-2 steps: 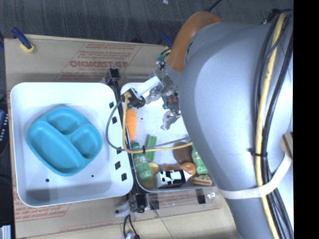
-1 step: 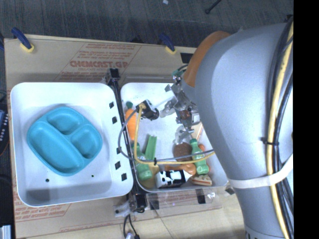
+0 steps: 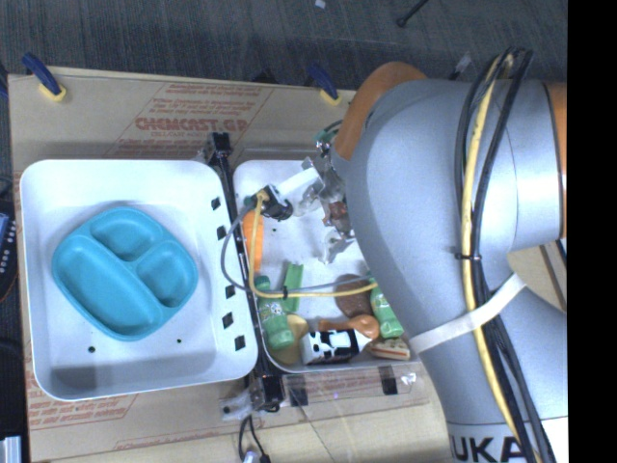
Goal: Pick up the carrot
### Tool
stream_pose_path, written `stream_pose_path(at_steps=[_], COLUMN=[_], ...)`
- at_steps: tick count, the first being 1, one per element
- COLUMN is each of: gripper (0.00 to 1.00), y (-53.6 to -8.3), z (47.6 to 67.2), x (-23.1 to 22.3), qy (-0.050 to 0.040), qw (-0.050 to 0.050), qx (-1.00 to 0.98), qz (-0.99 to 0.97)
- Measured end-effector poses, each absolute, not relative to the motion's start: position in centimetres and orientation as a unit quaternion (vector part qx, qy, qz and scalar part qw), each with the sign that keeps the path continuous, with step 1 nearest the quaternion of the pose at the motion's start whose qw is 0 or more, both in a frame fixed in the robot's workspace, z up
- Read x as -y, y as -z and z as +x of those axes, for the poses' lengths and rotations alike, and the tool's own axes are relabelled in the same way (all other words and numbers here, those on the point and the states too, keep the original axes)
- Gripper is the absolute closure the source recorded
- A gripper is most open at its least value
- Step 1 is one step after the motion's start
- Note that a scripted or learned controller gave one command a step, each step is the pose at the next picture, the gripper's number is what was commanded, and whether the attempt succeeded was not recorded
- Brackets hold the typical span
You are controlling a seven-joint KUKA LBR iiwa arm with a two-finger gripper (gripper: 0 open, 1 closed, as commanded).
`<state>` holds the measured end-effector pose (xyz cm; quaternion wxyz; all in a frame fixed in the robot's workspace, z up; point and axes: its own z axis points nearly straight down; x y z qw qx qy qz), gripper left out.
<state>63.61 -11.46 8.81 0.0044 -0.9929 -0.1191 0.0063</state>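
Observation:
The carrot (image 3: 254, 241) is a slim orange piece lying lengthwise against the left wall of the right bin (image 3: 253, 174). My gripper (image 3: 328, 215) hangs over the upper middle of that bin, to the right of the carrot and apart from it. The big grey arm covers the bin's right side. Nothing shows in the gripper's grasp.
A blue divided plate (image 3: 125, 273) lies in the left bin (image 3: 58, 374). Green pieces (image 3: 280, 328), a cow-patterned toy (image 3: 333, 345), a brown item (image 3: 353, 300) and a green can (image 3: 388, 316) crowd the right bin's near end. A yellow cable (image 3: 308, 292) crosses it.

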Motion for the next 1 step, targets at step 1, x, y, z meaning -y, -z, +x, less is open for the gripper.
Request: stream_pose_path(at_steps=[1], gripper=[0.0], y=[-12.67], z=[64.19], x=[8.97], qy=[-0.0012], qw=[0.004], qx=[0.11], qz=[-0.994])
